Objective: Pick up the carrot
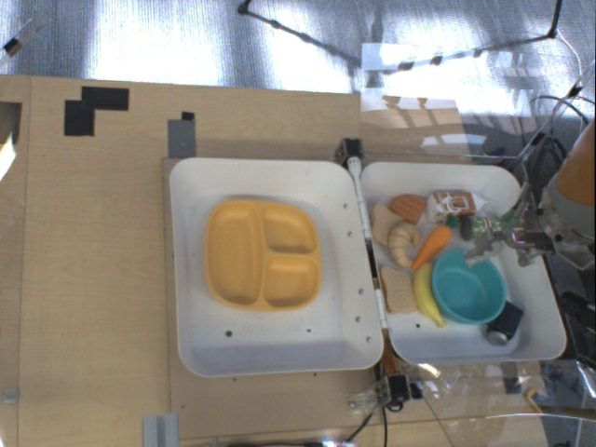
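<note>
The carrot [431, 246] lies in the right bin [535, 343], slanting from upper right down to lower left, its green top toward the gripper. Its lower end touches the banana [426, 296], which curves along the left side of the teal bowl [468, 289]. The carrot's upper end is just beside the bowl's rim. To its left sits a croissant [402, 239], and below that a slice of bread [398, 290]. Above the carrot are a brown roll [407, 207] and a small printed packet [451, 203]. A dark can [503, 323] lies at the bowl's lower right.

The gripper [492, 240] hangs over the right bin, just right of the carrot's top and above the bowl; how far its fingers are apart cannot be told, and nothing is seen between them.

The left bin [196, 343] holds a yellow divided tray [264, 253]. Both bins rest on the wooden counter [84, 277].
</note>
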